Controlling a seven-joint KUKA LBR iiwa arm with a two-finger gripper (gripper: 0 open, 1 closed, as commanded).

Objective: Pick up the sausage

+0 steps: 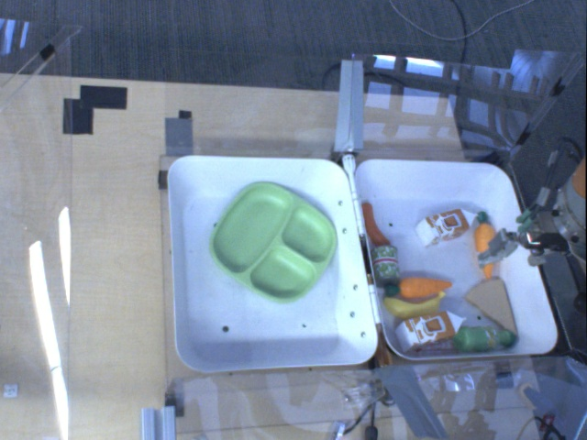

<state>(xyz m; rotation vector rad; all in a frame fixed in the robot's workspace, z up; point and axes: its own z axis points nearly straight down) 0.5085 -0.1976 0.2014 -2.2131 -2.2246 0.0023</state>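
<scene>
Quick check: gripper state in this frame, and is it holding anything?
Two-finger gripper: at the right bin's right edge, beside the small orange carrot; open or shut cannot be told; no item visibly held.

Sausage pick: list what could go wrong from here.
1. The sausage lies tight against the right bin's left wall, so a finger may strike the wall instead of straddling it.
2. A small can sits at its lower end and may get knocked or grabbed instead.
3. The gripper is at the far side by a small carrot; crossing over could disturb the carton.
</scene>
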